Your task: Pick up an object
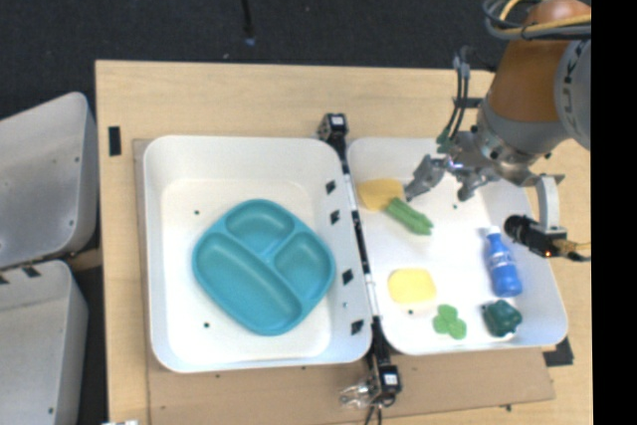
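While my gripper (445, 176) hangs over the right bin (468, 338) with its fingers spread fairly wide and nothing between them, the job is to settle on one object and come down on it cleanly. I judge this to be the approach, not yet the grasp.

Nearest to me is the green elongated piece (410, 216), lying at about seven o'clock from my fingertips, slanted from upper left to lower right. It touches or overlaps the pale yellow piece (376, 193) at its ten o'clock end, so a careless closing could catch both or push one onto the other. To do this well I would centre over the middle of the green piece, turn the wrist so the fingers straddle its short width, across the slant and not along it, and descend straight.

Other candidates sit farther off: a yellow block (410, 286) at six o'clock from the green piece, a small green lump (450, 321) and a dark green object (502, 317) towards the bin's near edge, and a blue bottle (501, 264) lying at about four o'clock from my gripper. The bottle looks round and likely to roll away from the fingers.

Across the divider at nine o'clock, the left bin (179, 333) holds a teal divided plate (263, 264), too broad and flat for my span, I think.
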Controlling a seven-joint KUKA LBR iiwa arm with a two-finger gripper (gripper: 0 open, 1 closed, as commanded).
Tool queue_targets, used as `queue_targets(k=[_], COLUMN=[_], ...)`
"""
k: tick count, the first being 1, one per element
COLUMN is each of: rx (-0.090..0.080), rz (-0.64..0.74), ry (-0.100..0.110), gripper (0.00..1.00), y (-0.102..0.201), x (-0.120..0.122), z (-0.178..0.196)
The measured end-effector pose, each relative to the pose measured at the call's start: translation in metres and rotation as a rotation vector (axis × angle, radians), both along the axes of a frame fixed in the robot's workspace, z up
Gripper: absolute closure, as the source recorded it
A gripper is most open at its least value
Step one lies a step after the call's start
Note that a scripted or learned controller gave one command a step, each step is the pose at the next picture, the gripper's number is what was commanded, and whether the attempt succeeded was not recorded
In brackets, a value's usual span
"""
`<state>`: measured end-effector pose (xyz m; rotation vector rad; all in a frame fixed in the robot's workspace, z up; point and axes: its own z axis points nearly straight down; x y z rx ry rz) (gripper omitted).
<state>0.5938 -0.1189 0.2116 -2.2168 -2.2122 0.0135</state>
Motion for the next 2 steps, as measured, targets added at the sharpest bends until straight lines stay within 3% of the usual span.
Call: queue_targets(k=[1,2], rx=[-0.001,-0.003], rz=[0.003,0.001], ry=[-0.014,-0.014], gripper=[0.00,0.00], y=[0.000,-0.008], x=[0.003,0.003], z=[0.008,-0.034])
